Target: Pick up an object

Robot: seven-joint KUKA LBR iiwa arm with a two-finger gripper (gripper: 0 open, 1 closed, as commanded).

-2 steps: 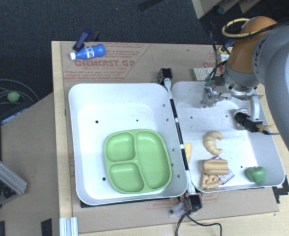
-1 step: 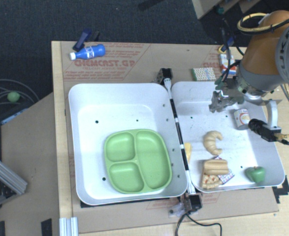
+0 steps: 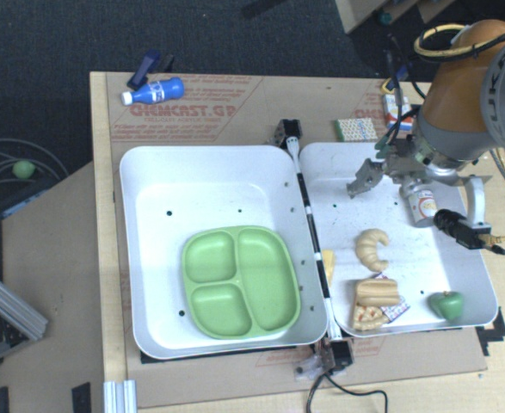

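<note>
Far left on the bench, outside the bins, we see a blue and white bottle lying on its side near the far edge.

Left bin: we log one item, a green divided plate with three compartments, sitting flat toward the near right part of the bin. We see nothing in the compartments. A few small dark dots mark the bin floor.

A black divider strip runs between the two bins, where they touch. A small yellow piece sits just right of it, at the right bin's left edge.

Right bin: we count a croissant around the middle. Nearer to us is a hot dog bun, touching a waffle-like toy food piece at the near edge. A green pepper-like object sits in the near right corner, apart from the rest. A small can lies far right in the bin, just beside the wrist.

The gripper is above the far part of the right bin. One grey finger points left and shows nothing against it. We cannot tell whether the fingers are apart or together; the second one is not clear from this angle. The arm, orange-banded, enters from the far right.

A small patterned card lies on the bench beyond the right bin.
</note>
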